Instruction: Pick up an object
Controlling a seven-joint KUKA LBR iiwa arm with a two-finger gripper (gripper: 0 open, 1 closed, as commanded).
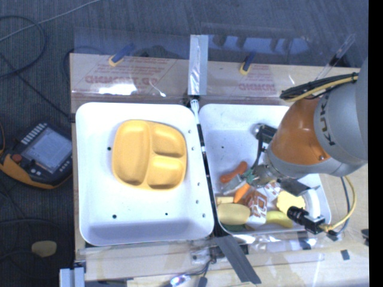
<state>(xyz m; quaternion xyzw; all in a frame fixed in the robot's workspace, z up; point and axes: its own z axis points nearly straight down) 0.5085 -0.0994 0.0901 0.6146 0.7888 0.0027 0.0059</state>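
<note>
Orange-banded arm [311, 136] is low over the right bin [239, 121], wrist right above the clutter heap at the bin's near end. Can't tell how the gripper [258, 178] stands, open or closed, or whether it has anything: the wrist body covers it from this angle.

Candidates, all in the right bin:
- orange carrot-like piece [240, 192], beside the tool tip
- red/orange piece [233, 173], just up-left of it
- pale yellow-green lump [232, 213] at the near wall
- white/red patterned item [258, 203], touching the carrot piece
- yellow banana-like thing [280, 218], partly under the arm's cabling

Left bin [90, 160] holds only the yellow divided tray [148, 153]; well apart from the arm, not the likely target.

To do it well, my read: pick one item and come straight down on it, not on a seam between two touching ones. The pile is tight, so a closing grip could pinch a neighbour or push things against the near wall. The carrot piece looks the most graspable, across its narrow axis. Lift slowly and check that something is really held.

Hidden: tool tip, whatever sits under the wrist, and the bin's right near corner.
</note>
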